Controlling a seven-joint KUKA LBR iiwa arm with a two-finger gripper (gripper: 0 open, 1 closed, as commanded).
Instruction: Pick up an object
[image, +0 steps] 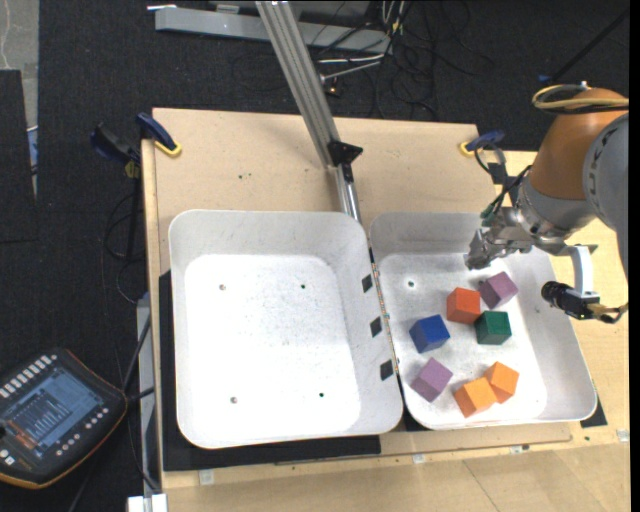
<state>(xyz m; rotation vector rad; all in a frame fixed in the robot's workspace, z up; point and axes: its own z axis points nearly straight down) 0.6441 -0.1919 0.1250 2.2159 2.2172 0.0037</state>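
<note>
Blocks lie scattered in the right bin (560, 345), toward its near and middle part: a purple block (497, 288) farthest back, an orange-red block (463, 304) just beside it on the left, a dark green block (493, 327) near them both, a blue block (429, 332) further left, a second purple block (432, 379) toward the near edge, and two orange blocks, one (474, 396) touching or almost touching the other (503, 380), at the near side. All rest on the bin floor.

The end effector (485, 250) hangs over the back part of the right bin, just behind the far purple block and the orange-red block, at the end of the grey arm (575, 165) that comes in from the right. From here I cannot tell how it is set, and no block shows in its grip.

The left bin (180, 300) sits beside the right one on the wooden bench (250, 150). A handheld control pendant (50, 415) lies on the floor at the near left.
</note>
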